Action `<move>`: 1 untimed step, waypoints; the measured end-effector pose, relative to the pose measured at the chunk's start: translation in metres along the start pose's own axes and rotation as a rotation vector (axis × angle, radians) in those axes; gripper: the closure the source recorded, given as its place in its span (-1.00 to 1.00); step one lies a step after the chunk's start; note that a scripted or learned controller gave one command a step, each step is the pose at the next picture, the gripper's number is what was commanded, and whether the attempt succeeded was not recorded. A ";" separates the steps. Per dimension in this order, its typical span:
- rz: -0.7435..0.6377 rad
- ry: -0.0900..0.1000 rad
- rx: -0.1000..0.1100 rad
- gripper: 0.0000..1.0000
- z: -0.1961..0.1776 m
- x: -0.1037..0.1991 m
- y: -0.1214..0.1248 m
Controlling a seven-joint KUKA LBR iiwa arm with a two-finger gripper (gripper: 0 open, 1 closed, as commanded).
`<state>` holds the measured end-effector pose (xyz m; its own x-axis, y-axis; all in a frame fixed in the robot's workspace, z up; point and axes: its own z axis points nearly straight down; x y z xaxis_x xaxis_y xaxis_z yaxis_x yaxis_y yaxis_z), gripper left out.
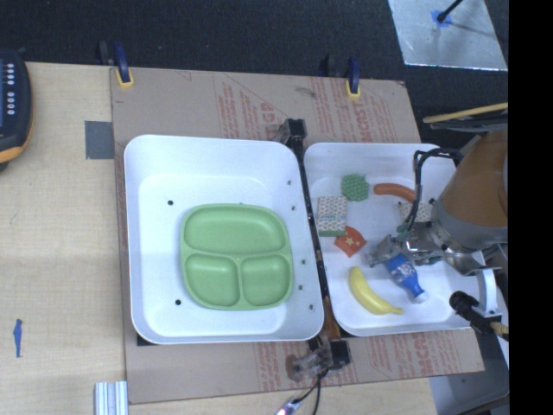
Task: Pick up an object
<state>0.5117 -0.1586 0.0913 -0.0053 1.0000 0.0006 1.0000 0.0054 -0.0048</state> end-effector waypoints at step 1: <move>-0.002 -0.001 0.001 1.00 -0.010 -0.001 0.000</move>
<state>0.5117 -0.1598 0.1016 -0.0077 1.0000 -0.0003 1.0000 0.0077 -0.0063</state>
